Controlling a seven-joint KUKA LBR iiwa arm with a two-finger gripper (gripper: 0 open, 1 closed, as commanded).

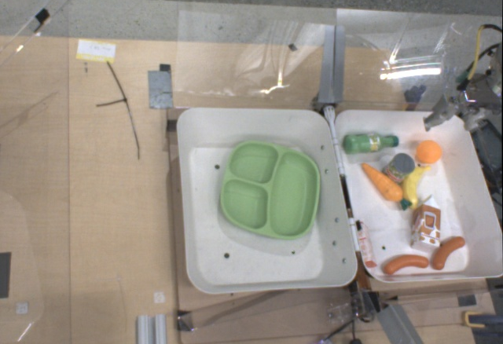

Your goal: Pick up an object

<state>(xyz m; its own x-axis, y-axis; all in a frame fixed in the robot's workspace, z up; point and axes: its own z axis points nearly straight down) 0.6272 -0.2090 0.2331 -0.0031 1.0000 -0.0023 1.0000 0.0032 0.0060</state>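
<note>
The right bin (471, 177) holds several small items. A green bottle (370, 143) lies on its side at the back. An orange ball (428, 151) sits beside a grey round piece (400, 166), a yellow banana (413, 185) and a carrot (382, 182). A small brown-and-white carton (426, 226) and two sausages (405, 263) (447, 251) lie near the front. My gripper (445, 112) hangs over the bin's back right corner, above and to the right of the orange ball, apart from all of the items.
The left bin (196, 256) holds a green divided plate (271, 190). A metal post (332, 71) stands behind the gap between the bins. Clear plastic sheets rise along the back. Bare wooden bench lies to the left.
</note>
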